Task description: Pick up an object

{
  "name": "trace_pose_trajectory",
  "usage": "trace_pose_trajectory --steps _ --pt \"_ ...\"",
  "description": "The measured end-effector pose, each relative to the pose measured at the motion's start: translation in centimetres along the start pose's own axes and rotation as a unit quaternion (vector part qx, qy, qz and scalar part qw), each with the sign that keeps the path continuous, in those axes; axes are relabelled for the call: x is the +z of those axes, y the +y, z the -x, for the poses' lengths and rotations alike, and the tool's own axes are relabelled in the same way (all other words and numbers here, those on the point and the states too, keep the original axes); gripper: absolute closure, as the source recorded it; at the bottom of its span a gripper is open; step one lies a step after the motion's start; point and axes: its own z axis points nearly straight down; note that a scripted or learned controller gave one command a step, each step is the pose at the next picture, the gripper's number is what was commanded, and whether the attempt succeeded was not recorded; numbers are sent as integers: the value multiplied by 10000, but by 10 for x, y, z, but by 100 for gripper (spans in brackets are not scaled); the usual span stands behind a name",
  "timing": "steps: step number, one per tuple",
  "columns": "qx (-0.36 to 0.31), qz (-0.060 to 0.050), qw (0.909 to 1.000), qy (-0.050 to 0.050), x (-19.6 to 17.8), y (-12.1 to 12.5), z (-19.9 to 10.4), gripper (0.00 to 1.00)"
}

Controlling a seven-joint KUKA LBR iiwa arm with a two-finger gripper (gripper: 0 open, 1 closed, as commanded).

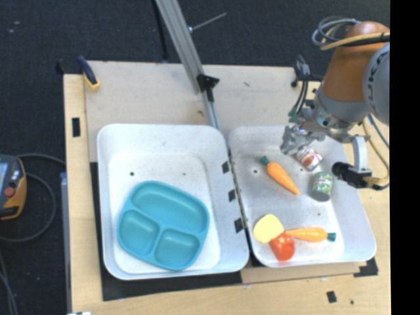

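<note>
**A:** Where is the arm?

**B:** It reaches in from the right, and its claw [293,138] hangs over the far part of the right bin [357,241]. The orange band sits above the wrist, with cables looping over the top of it.

**A:** Does the claw have anything?

**B:** I cannot tell how it stands — it is small and dark against the bin, and nothing is plainly gripped by it. A small red-and-white object [308,157] lies just beside it, on its near side.

**A:** What else lies in that bin?

**B:** A carrot [282,176] lies slantwise near the middle, its green end toward the far left. To its right, near the bin's right wall, is a small greenish-grey can [321,186]. At the near end there is a cluster — a yellow rounded piece [268,228], a red pepper-like piece [282,247] touching it, and a second carrot [307,235] lying crosswise just to their right.

**A:** And the left bin?

**B:** The left bin [151,140] holds a blue divided plate [163,224] with three compartments, toward its near side.

**A:** Around the bins?

**B:** The two bins sit side by side on the tan surface [131,90]. A grey metal bar [180,35] runs slantwise from the far edge down to the gap between them. A small blue-and-yellow clamp [88,73] sits at the far left corner of the surface.
</note>
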Motion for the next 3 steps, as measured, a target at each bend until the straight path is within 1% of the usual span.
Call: trace_pose_trajectory --steps 1,2,3 --pt "-8 0 10000 9 0 -13 -45 100" --pt "-7 -4 10000 10 1 -36 -91 100" --pt "-15 5 10000 17 -20 -61 -139 100"
